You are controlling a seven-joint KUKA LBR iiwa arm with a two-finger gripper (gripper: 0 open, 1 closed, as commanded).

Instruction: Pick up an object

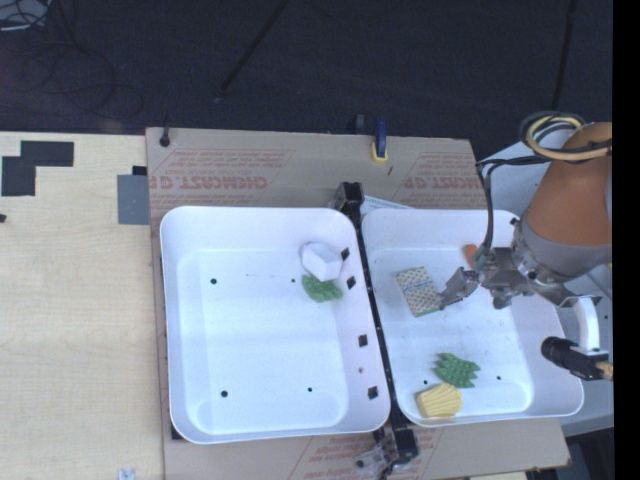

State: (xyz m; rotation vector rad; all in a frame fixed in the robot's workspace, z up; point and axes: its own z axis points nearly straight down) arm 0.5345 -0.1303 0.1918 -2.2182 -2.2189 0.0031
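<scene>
Arm [565,203] comes in from the right, orange band up top, w/ the gripper [458,286] low over the right bin [560,393], upper-middle part. Jaws look slightly spread, tips pointing left; nothing seen between them. Fingertip area sits just beside the right edge of a patterned card [417,290], poss. touching it, can't tell for sure. Card lies flat on the bin floor, a bit tilted.

Other stuff in right bin: green toy [457,370] near the front, and a yellow piece [438,401] just below it, close to the front wall; the two are about touching. A small orange bit [468,254] shows just above the gripper; can't tell what it is.

Left bin [190,368]: white cup [322,259] near the right wall, toward the back, w/ a green lump [321,288] right under it, touching or nearly so. Both are well apart from the gripper, across the divider between bins.

Bins sit side by side on a cardboard sheet [250,168] on the bench [70,318]. Blue clip [380,140] at the cardboard's back edge.
</scene>
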